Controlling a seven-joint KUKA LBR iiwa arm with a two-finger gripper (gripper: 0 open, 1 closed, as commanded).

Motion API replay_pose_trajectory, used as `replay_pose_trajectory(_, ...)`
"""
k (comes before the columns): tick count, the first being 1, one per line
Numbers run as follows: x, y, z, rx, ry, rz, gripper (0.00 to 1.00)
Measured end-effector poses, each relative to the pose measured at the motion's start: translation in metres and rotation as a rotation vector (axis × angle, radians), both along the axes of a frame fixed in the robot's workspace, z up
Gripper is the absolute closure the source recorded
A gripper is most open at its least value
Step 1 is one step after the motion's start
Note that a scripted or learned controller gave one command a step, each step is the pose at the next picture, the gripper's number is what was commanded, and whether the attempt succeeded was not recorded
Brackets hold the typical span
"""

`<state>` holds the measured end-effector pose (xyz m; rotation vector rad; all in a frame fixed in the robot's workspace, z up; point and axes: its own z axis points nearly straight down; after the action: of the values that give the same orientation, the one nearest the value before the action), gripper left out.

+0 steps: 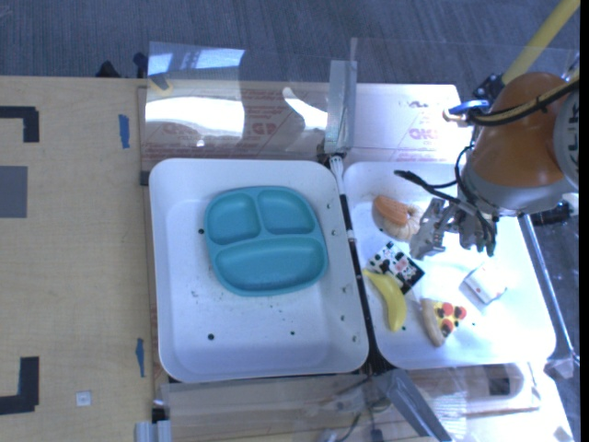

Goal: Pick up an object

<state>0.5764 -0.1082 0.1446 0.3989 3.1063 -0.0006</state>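
Claw (457,230), grip state unclear, hovers near black-and-white patterned block (398,265); no legible writing.

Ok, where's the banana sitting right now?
The banana lies in the right bin, by its left wall, just below the black-and-white block and left of the pizza slice toy.

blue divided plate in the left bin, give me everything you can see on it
The blue divided plate is a teal, matte, plastic-looking tray with rounded corners and three compartments: two smaller ones at the far side, one wide one at the near side, split by raised ridges. It lies flat and right side up, slightly rotated, on the floor of the left bin, roughly centred and a little toward the far wall. Its compartments hold nothing. It touches only the bin floor, which shows small dark specks around it.
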Motion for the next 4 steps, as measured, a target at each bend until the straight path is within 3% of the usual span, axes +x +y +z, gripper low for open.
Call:
replay_pose_trajectory(1, 0.0, 0.113, 0.043, 0.007, 0.0, -0.237, 1.0)
replay_pose_trajectory(2, 0.014, 0.194, 0.124, 0.009, -0.004, -0.173, 1.0)
replay_pose_trajectory(3, -0.073, 0.16, 0.193, 0.006, 0.0, -0.358, 1.0)
replay_pose_trajectory(4, -0.096, 0.166, 0.134, 0.003, 0.009, -0.229, 1.0)
